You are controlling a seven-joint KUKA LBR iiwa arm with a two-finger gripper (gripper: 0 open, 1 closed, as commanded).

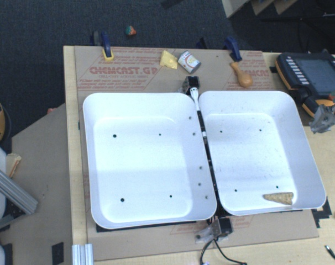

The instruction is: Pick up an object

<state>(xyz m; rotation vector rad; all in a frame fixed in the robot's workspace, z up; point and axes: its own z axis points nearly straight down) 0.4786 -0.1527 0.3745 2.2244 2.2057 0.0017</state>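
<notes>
Near the front right corner of the right bin (pixel 300 126) lies the wedge (pixel 279 197), a flat tan triangle with a speckled top, its point aimed at the corner and its long edge running close along the front wall. It looks like a slice of bread or a foam piece; the view is too coarse to say which. It is the one loose thing inside either bin, so I take it as the object to pick.

Left of the wedge, across the black seam between the two trays, sits the left bin (pixel 101 148). Beyond the wedge, past the bin's far wall on the brown board, rest a wooden peg (pixel 242 76), a small box (pixel 189 62) and a yellow chunk (pixel 168 59), with blue clamps (pixel 106 46) pinning the board. Further right of the wedge, off the board, sits a pendant (pixel 311 73).

I judge the task to be at its very start: the approach has not begun, and I cannot tell the gripper's state. The next move calls for the arm to come in over the right bin, line the fingers across the wedge's narrow width, and descend low, since the piece is thin and sits tight to the wall, leaving little room on that side.
</notes>
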